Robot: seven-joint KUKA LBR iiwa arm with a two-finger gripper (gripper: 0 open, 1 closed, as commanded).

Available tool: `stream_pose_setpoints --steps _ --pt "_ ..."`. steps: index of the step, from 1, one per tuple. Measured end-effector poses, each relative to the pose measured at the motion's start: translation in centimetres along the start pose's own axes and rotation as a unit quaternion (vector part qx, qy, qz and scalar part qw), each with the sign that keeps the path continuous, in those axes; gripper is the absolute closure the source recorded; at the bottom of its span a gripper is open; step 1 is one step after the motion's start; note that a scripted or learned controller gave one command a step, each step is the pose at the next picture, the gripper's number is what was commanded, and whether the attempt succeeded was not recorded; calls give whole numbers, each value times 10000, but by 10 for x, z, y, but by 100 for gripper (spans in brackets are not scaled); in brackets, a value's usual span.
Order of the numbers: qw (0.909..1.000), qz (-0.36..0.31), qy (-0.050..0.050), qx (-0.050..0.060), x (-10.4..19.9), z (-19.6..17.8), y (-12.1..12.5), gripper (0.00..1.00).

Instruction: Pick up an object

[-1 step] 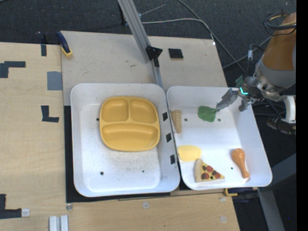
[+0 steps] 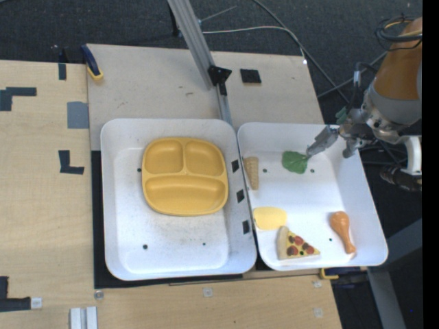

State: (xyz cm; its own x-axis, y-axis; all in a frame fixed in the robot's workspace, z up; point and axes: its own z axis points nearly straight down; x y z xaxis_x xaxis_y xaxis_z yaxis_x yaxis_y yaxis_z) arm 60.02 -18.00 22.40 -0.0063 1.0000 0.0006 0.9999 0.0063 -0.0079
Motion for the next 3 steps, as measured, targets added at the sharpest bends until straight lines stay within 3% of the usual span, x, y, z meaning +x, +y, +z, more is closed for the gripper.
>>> stream_pose_setpoints --steps 2,3 --pt "10000 7 1 28 0 103 -7 0" --pt "10000 -1 -11 -10 2 141 -6 0"
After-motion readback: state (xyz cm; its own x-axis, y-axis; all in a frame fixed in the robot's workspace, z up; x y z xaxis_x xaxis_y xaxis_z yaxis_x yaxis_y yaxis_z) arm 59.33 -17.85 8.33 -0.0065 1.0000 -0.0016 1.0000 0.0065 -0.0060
